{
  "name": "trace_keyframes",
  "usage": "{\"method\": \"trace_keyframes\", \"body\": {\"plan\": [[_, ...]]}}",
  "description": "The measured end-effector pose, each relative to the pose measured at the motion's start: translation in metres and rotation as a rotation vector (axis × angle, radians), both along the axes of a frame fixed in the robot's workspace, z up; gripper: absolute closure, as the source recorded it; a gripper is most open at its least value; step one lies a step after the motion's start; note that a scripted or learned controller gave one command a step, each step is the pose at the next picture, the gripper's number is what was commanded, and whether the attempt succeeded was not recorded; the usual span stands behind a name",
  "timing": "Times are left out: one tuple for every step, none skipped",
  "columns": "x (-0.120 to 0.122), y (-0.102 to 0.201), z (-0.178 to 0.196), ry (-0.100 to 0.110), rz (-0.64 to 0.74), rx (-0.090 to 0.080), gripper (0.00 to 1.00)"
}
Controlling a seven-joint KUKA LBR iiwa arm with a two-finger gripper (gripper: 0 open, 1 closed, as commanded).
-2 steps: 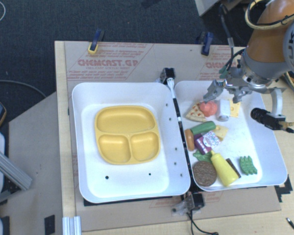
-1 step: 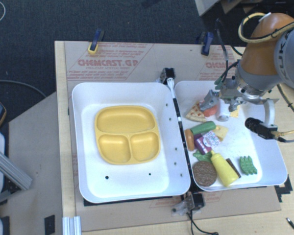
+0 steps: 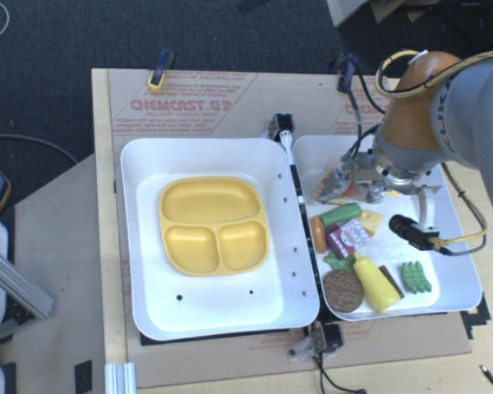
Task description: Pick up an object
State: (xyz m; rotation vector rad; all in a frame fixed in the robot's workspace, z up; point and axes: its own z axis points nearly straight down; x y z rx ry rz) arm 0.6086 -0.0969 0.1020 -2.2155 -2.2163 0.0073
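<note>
Right bin (image 3: 470, 292), near end: a brown disc (image 3: 343, 290), a yellow bottle (image 3: 376, 284) and a green ridged piece (image 3: 416, 277) lie close together. The disc and the bottle touch, which is judged to leave little room to close on either one cleanly.

Middle of the same bin: a purple-and-white packet (image 3: 347, 237), an orange piece (image 3: 318, 233) against the dividing wall, and a green cylinder (image 3: 339, 215) lying flat across the bin. All loose stock sits in this bin, so the task's object is judged to be one of these pieces. The green cylinder is the nearest whole item to the tool.

Far end of the right bin: the gripper (image 3: 349, 185) hangs low over small mixed pieces, just beyond the green cylinder. The clutter beneath it masks its working end. Whether it is spread, pressed together or pinching anything cannot be told, and no object can be confirmed as held. The arm (image 3: 470, 113) reaches in from the right with its orange band (image 3: 412, 105) above the wrist. It is bent downward, consistent with a descent to grasp.

Left bin (image 3: 140, 220): it holds a yellow divided tray (image 3: 214, 224), well apart from the gripper.

Far edge: a clamp (image 3: 158, 71) grips the board (image 3: 230, 97), presumably to keep the work surface fixed.
</note>
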Motion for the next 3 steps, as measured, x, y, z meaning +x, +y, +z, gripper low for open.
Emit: {"method": "trace_keyframes", "body": {"plan": [[-0.001,0.001,-0.019,-0.003,-0.001,-0.001,0.0],[0.0,0.001,-0.007,-0.007,-0.002,-0.001,1.0],[-0.006,-0.002,0.054,-0.016,-0.002,-0.004,1.0]]}}
